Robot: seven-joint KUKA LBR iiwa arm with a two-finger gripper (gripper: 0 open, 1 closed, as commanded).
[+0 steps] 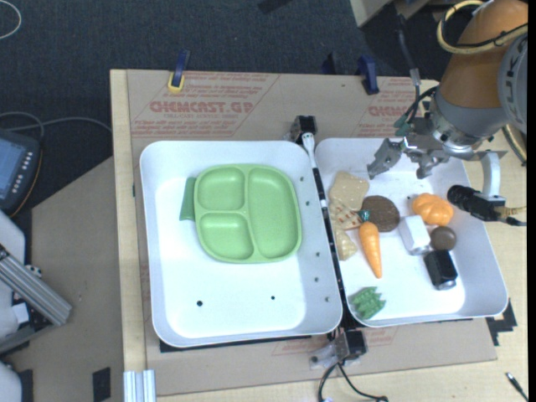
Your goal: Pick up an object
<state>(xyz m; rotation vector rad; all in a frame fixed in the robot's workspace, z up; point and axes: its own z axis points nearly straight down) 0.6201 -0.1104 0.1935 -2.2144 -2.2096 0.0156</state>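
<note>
Left bin [167,308] holds a green tray [248,212]; right bin [481,287] holds a carrot [371,248]. My gripper [404,161] hangs released over its far edge.

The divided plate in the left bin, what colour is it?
Light green: the divided plate shows plainly in the camera view.

1. A bench topped with a tan, red-printed cardboard sheet [251,103] carries everything.
2. Two shallow white plastic bins, left [167,249] and right [481,287], rest on it, touching side by side.
3. Blue and yellow clamps [177,74] grip its far edge.
</note>
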